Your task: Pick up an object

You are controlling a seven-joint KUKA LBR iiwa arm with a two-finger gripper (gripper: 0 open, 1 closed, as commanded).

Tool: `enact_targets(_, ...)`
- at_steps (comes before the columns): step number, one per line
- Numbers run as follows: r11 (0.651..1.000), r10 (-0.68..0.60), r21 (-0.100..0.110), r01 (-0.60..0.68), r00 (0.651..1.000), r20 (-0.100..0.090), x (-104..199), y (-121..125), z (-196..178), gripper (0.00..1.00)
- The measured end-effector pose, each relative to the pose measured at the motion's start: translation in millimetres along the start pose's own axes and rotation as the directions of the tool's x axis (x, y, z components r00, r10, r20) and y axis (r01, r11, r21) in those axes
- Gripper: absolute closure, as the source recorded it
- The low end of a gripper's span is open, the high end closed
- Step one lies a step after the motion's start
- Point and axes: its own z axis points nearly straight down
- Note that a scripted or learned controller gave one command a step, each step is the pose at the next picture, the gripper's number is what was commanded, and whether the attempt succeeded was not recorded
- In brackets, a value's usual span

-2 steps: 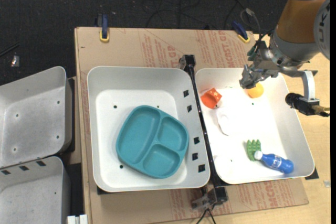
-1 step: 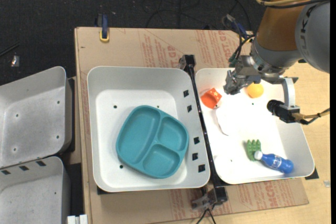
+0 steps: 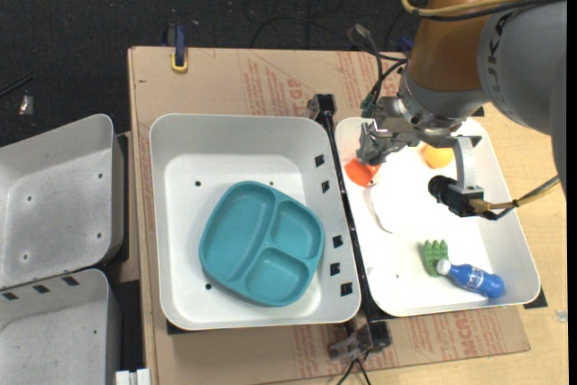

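Faintly, red print across the cardboard sheet (image 3: 270,81) beneath both bins, illegible.

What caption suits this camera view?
Arm's gripper hovers over an orange object in the right bin.

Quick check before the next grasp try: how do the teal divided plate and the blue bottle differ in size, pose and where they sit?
The teal divided plate is far bigger than the blue bottle. The plate lies flat with its compartments up; the bottle lies on its side. The plate sits in the left bin, the bottle in the right bin beside a green toy. Both are bluish and lie away from the gripper.
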Motion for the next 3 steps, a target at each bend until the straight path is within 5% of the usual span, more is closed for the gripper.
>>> enact_targets(2,1.0,-0.001,0.002,0.001,1.0,0.0,112.0,-19.1,-0.1,1.0)
enact_targets(3,1.0,0.006,0.0,-0.006,1.0,0.002,107.8,-18.2,-0.4,0.0)
